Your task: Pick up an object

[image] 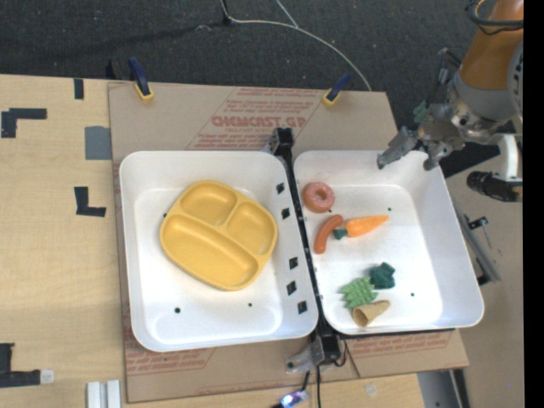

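Below and left of the end effector (411, 154), fingers spread and grasping nothing, lies the toy carrot (364, 225) in the right bin (442, 219). Judged light, rigid, smooth; best pinched across its thick middle.

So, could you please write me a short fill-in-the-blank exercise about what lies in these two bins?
1. The yellow divided plate lies in the ____ bin.
2. The toy carrot lies beside the ____.
3. The gripper hovers over the right bin's ____ rim.

Missing words: left; sausage; far
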Controlling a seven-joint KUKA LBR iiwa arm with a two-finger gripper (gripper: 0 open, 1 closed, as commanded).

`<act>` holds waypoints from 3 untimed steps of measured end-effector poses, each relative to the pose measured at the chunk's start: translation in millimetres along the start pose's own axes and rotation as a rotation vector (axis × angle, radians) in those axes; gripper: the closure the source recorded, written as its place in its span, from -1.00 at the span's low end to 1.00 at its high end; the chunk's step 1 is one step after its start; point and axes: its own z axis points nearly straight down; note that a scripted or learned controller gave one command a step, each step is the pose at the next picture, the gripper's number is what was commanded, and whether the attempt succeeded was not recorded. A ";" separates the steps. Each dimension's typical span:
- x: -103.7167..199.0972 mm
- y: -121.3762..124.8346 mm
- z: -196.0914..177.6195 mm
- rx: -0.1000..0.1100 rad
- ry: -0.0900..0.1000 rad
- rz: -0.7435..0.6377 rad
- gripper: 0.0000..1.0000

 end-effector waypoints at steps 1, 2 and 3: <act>0.6 2.5 -8.8 -0.013 -0.003 -0.004 -1.00; 4.2 1.3 35.4 -0.009 -0.002 -0.004 -1.00; 9.2 -4.0 81.6 -0.009 -0.003 -0.004 -1.00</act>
